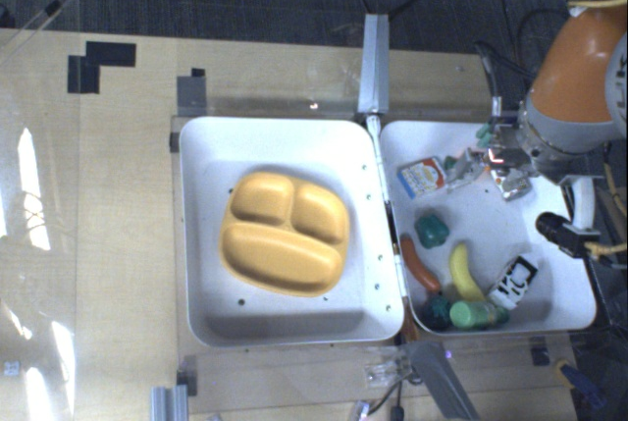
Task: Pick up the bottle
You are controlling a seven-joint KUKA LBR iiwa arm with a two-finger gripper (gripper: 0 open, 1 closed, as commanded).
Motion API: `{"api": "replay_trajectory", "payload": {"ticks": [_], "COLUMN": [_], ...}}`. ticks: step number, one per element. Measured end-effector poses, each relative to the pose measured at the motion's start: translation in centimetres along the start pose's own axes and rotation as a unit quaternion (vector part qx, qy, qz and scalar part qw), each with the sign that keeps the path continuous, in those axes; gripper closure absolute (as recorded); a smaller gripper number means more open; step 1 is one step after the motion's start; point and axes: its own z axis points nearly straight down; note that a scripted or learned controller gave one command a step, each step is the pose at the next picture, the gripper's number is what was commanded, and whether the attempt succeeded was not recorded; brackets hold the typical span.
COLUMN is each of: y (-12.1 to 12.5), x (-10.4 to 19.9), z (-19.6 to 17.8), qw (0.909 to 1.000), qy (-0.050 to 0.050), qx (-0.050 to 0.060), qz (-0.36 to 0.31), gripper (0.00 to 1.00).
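Overhead view of 2 white bins on the table (98, 213). The bottle (475, 314), green, lies at the near edge of the right bin (579, 311), just beside the banana (463, 271). The gripper (500, 164) sits over the bin's far side; its state cannot be told. The left bin (206, 311) holds a yellow tray (285, 231).

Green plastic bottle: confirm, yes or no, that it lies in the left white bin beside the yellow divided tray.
No: the green plastic bottle lies in the right white bin, beside the yellow banana.
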Motion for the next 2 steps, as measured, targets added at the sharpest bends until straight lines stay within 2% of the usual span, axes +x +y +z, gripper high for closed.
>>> {"api": "replay_trajectory", "payload": {"ticks": [1,2], "y": [-2.2,0.9], "x": [0.7,-3.5], "z": [11.8,12.5], "qw": [0.9965,0.9987], "qy": [0.000,-0.001], "qx": [-0.002,-0.005], "qz": [-0.083,-0.051], "gripper": [0.00,0.00]}}
